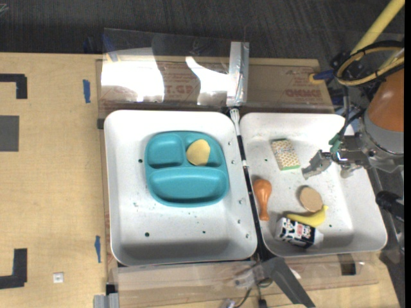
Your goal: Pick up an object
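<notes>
Nothing is picked up yet: the gripper hovers over the right white bin, whether wide or narrow I cannot tell, above the round tan disc, yellow banana, orange carrot-shaped toy and patterned sponge.

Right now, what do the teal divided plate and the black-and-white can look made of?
Teal divided plate: probably moulded plastic, with a smooth even colour and soft rounded compartment edges. Black-and-white can: likely thin metal or printed plastic, since its patterned surface looks glossy; too small to tell.
</notes>
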